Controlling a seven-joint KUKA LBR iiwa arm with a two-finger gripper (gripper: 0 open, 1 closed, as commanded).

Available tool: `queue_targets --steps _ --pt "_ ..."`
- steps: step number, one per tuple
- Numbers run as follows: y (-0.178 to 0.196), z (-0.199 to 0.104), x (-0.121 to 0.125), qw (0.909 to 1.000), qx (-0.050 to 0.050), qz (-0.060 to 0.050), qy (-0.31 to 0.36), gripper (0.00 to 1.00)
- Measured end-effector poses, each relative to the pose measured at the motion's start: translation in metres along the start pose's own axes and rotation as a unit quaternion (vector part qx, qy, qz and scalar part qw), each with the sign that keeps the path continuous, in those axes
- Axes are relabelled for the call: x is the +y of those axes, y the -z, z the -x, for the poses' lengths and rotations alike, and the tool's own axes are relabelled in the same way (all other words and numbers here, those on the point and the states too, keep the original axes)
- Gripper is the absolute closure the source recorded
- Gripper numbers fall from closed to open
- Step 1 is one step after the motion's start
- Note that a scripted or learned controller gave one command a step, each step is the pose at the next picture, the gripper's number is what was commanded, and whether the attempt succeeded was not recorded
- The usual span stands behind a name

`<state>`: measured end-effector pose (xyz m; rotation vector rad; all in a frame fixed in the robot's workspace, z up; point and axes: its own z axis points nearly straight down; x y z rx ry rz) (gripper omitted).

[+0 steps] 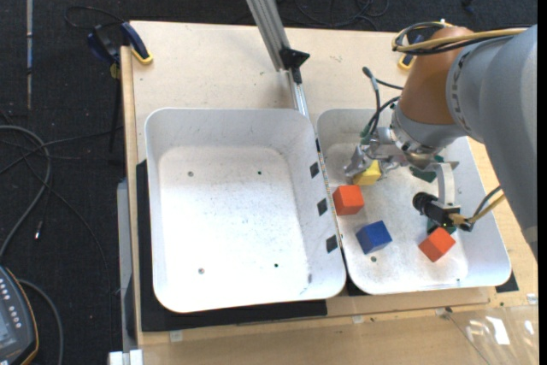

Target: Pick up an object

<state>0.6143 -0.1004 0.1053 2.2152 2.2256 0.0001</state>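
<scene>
1. The arm reaches in from the right and bends its wrist down over the right bin (pixel 479 265). This puts the hand (pixel 369 167) low at the bin's upper left, right on the yellow block (pixel 369 175).
2. The yellow block shows just under the metal fingertips and looks to lie between them. Whether the hand is clenched on it or merely straddles it I cannot tell; the wrist hides the gap.
3. The other candidates lie loose on the same bin floor: an orange cube (pixel 348 199) just below the yellow block, a blue cube (pixel 373 236) below that, and a second orange cube (pixel 437 244) nearer the right wall.
4. They sit apart from each other, which I judge leaves the fingers room around a single piece.
5. The left bin (pixel 162 128) sits alongside, its rim touching the right bin's, likely as the drop-off side.
</scene>
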Motion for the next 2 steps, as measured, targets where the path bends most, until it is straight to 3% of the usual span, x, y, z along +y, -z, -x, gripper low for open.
queue_targets --steps 1,2 --pt "0.096 -0.055 0.054 1.0000 0.000 0.005 0.001 1.00" --pt "0.090 -0.132 0.051 1.0000 0.002 -0.001 0.002 1.00"
